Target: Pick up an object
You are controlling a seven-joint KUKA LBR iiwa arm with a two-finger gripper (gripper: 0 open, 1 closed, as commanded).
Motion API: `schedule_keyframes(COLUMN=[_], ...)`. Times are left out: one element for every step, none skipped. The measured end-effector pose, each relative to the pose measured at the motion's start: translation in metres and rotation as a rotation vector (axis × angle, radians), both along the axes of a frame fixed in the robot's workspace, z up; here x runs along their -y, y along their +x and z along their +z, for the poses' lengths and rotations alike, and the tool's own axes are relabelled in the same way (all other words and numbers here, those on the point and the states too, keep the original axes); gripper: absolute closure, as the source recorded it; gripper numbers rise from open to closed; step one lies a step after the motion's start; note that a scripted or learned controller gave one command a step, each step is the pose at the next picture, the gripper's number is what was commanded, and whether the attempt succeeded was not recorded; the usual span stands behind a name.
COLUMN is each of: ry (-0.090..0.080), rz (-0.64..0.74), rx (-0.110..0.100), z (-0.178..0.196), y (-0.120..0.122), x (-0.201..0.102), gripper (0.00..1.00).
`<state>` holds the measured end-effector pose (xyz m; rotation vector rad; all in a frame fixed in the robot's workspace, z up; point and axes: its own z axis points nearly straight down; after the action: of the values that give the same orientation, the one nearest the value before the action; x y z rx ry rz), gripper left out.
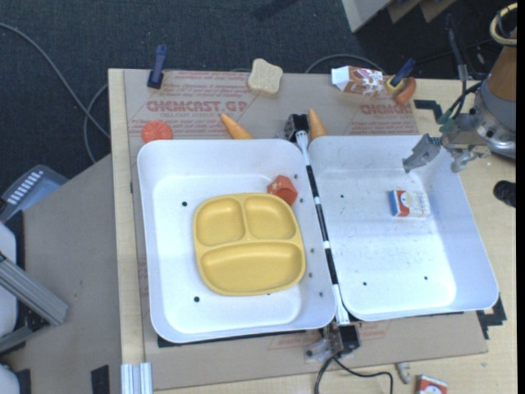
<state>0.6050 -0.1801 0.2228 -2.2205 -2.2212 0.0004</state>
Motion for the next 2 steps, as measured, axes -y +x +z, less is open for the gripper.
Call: schedule_keyframes(ry=[0.000, 0.001], rz=[-0.001, 0.001], rx=[-0.002, -0.002], z=[-0.097, -0.108], y=[0.010, 0.001], x=[0.012, -0.004], gripper=[0.00, 0.00])
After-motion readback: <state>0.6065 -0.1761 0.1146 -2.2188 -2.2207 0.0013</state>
